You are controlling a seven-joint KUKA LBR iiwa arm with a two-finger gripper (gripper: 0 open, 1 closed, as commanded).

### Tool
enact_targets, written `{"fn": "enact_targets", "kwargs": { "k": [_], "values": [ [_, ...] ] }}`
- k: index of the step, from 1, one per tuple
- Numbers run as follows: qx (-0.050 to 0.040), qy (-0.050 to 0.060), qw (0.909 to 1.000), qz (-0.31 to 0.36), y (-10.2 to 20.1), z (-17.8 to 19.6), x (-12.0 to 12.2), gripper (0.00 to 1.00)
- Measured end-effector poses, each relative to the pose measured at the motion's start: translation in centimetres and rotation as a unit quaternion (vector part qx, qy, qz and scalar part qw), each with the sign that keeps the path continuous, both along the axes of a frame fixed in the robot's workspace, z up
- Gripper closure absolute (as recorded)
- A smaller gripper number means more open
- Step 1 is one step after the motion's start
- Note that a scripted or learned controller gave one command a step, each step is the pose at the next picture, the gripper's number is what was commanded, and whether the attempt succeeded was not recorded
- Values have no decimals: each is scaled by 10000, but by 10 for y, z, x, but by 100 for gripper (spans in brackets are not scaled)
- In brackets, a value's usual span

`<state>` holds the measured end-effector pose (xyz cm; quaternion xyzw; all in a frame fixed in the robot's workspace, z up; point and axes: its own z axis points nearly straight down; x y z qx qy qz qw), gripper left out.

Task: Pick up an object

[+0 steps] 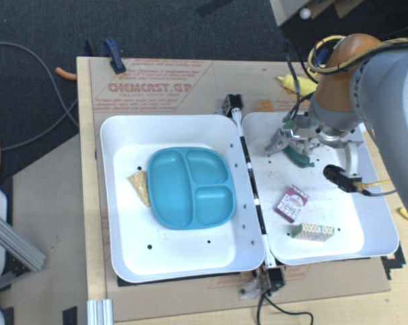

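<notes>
My gripper (pixel 288 145) hangs low over the far left part of the right bin (pixel 377 239). A small green thing (pixel 299 158) lies right under it, at its near side; whether it is gripped I cannot tell. Nearer the front of the same bin lie a maroon and pink packet (pixel 292 203) and a patterned bar (pixel 313 231). In the left bin (pixel 123 249) sits a blue divided plate (pixel 190 187) with a tan piece (pixel 140 185) against its left edge.
A yellow thing (pixel 289 82) and a small orange bit (pixel 263 105) rest on the bench behind the right bin. A blue clamp (pixel 114 55) sits at the board's far left corner. The bins meet at a raised rim (pixel 248 175).
</notes>
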<state>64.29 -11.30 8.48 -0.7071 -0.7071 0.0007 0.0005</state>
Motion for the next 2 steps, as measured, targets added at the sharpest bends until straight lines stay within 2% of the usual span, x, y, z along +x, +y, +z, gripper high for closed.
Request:
{"fn": "enact_targets", "kwargs": {
  "k": [1, 2],
  "values": [
    [-6, -8, 10000, 7, 1, 10, 1, 100],
    [6, -22, 10000, 8, 71, 101, -30, 100]
  ]
}}
